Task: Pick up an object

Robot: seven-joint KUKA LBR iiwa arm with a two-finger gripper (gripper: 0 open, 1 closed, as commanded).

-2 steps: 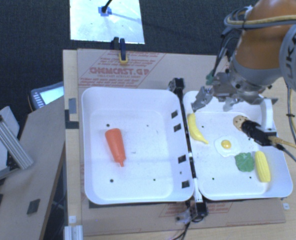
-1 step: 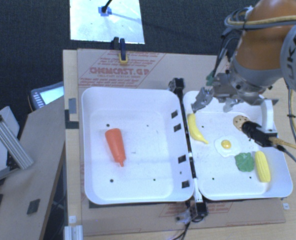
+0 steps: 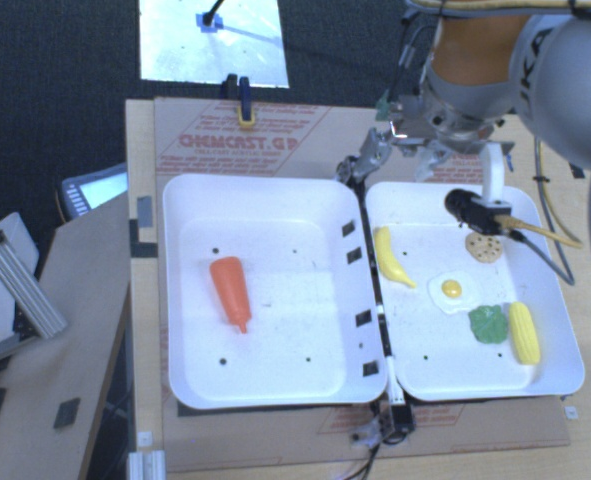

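Nearest you in the right bin (image 3: 565, 368) lie the corn cob (image 3: 524, 332) and green leaf (image 3: 488, 324), touching, with the fried egg (image 3: 452, 291), banana (image 3: 390, 257) and cookie (image 3: 484, 247) behind. 1 carrot (image 3: 231, 291) sits alone in the left bin (image 3: 175, 268). Your gripper (image 3: 400, 163) hangs above the far rim between the 2 bins, fingers spread, nothing between them. Choose the carrot: it has room all around, so straddle its width, not its length.
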